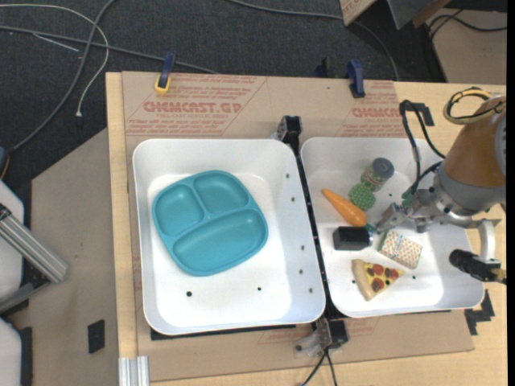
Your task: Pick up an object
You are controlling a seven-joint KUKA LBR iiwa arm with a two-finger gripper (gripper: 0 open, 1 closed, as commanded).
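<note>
Nearest the camera in the right bin [451, 300] is a pizza slice toy [375, 277], prob light stiff plastic, flat, so pinch it across the edges. Just behind it sit a small black block [352, 237] and a speckled white box [401, 249], both light w/ straight sides, easy grabs imo. The gripper [402, 212] hovers right by that box; can't tell its finger state. Further back, the orange carrot [346, 207] looks smooth and slippery, take it mid-body. Farthest are a green knobbly thing [363, 194] and a grey-lidded jar [380, 170].
</note>
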